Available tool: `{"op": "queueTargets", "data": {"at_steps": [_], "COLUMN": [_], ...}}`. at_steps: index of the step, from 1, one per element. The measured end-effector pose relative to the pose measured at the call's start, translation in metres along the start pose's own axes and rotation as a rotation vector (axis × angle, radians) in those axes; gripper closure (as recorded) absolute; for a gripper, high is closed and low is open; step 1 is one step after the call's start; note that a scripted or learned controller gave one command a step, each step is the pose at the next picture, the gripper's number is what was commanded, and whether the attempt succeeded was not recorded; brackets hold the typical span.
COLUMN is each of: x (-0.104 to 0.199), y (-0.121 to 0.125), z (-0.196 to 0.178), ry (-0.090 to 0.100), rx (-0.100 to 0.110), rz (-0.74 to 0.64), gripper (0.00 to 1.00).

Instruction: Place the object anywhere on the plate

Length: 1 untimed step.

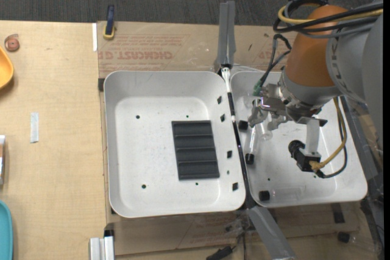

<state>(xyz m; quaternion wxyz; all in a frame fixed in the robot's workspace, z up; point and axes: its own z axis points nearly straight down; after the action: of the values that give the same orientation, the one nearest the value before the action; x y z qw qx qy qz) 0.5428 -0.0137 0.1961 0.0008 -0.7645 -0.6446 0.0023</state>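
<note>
A dark ribbed rectangular plate lies flat in the middle of the left bin. My gripper hangs low over the left part of the right bin, close to the wall between the bins and well right of the plate. A small black piece lies on the bin floor just below the gripper. Another small black piece sits near the front wall. A third dark bit rests by the dividing wall at the gripper's left. I cannot make out anything held.
The grey arm with its orange band covers the back of the right bin, and a black cable plug dangles under it. A blue clamp sits on the cardboard behind the left bin. Wooden bench lies at the left.
</note>
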Motion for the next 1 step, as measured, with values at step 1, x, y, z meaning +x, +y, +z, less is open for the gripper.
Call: {"op": "queueTargets", "data": {"at_steps": [1], "x": [0.0852], "y": [-0.0085], "z": [0.0062], "ry": [-0.001], "rx": [0.0], "rz": [-0.107], "gripper": [1.0]}}
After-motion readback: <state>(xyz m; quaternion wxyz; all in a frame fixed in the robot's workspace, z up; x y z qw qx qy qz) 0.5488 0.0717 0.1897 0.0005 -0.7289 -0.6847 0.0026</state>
